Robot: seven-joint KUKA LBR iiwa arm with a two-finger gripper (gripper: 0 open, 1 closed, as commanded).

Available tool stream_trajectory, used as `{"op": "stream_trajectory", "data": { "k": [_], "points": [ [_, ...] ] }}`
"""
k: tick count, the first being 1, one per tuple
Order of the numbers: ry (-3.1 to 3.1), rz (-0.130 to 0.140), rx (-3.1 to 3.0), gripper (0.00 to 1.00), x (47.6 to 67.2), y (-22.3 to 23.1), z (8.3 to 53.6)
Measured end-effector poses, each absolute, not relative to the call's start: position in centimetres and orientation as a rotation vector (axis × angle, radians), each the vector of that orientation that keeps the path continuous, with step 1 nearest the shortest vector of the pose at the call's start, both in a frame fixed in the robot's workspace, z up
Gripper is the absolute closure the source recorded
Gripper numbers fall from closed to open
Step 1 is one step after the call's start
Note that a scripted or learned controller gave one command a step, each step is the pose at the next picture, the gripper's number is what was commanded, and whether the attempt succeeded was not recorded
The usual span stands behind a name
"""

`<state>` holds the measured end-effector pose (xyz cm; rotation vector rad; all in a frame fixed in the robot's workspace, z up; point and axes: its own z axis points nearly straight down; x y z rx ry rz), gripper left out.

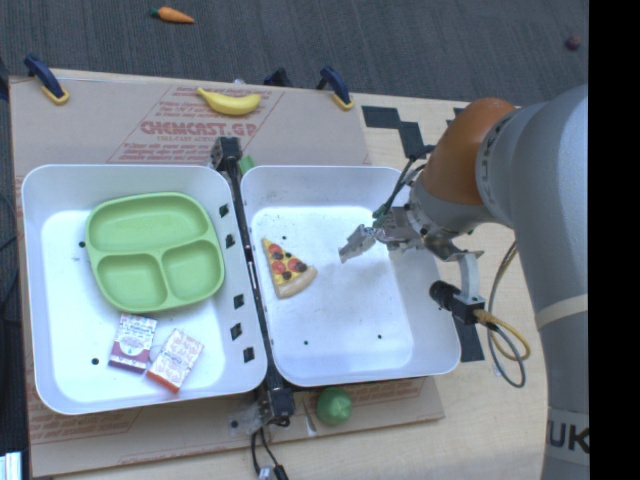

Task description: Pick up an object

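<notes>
A toy pizza slice (287, 266) lies in the right bin (395, 343), near its left wall. My gripper (356, 243) hangs over the middle of that bin, to the right of the slice and apart from it. Nothing shows between its fingers. In the left bin (50, 368) sit a green divided plate (153, 249) and two small red-and-white packets (134, 343) (175, 358) near the front.
A toy banana (230, 99) rests on the cardboard behind the bins. A green ball (334, 405) sits on the bench in front of the right bin. An orange carrot (175, 14) lies on the floor far back. Blue clamps (46, 78) hold the board edges.
</notes>
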<state>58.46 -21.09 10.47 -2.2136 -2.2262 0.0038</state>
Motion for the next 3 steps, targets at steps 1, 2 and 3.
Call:
{"op": "stream_trajectory", "data": {
  "k": [1,2,3],
  "points": [
    [-2.226,0.000,-2.215,0.00,65.7,-21.0,9.2],
    [-2.231,0.000,-2.209,1.00,65.7,-21.0,10.3],
    [-2.232,0.001,-2.207,0.00,65.7,-20.9,10.3]
  ]
}}
